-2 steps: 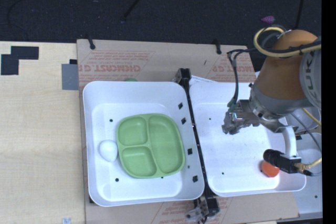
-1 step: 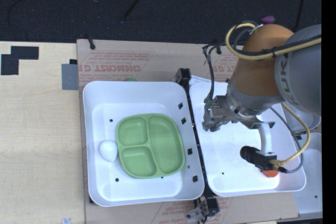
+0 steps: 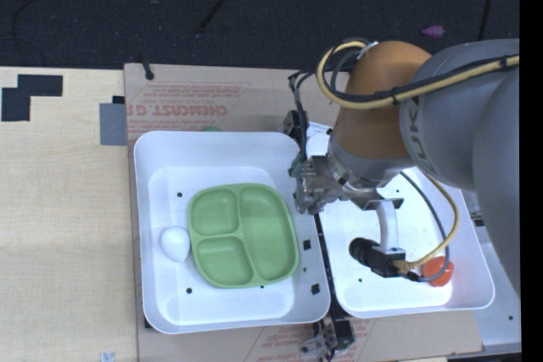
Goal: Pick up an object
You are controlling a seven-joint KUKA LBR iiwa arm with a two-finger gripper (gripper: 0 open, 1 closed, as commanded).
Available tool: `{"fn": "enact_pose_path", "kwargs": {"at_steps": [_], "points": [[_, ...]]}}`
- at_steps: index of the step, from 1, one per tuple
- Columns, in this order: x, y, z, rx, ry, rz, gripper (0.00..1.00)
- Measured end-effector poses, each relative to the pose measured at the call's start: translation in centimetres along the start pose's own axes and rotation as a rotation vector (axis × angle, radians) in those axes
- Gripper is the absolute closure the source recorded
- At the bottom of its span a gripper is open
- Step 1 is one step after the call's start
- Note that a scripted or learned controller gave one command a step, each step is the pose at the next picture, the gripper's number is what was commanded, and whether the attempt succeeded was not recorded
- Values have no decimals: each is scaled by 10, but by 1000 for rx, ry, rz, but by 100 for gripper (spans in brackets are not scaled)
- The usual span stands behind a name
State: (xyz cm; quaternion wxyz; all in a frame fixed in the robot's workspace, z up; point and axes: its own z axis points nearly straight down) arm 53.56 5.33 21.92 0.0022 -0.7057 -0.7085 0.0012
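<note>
2 bins [image 3: 153, 182]: green tray [image 3: 242, 233] lies left of claw [image 3: 307, 197].

Red print on the cardboard sheet [image 3: 212, 102], just behind the left bin [image 3: 153, 182], appears upside down; not legibly readable.

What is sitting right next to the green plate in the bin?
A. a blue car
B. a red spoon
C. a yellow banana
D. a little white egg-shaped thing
D: a small white egg-shaped object lies against the left edge of the green divided plate, inside the left white bin.
</note>
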Motion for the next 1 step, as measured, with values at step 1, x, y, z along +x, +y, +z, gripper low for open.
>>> {"fn": "enact_pose_path", "kwargs": {"at_steps": [1], "points": [[58, -12, 2, 1, 0, -1, 100]]}}
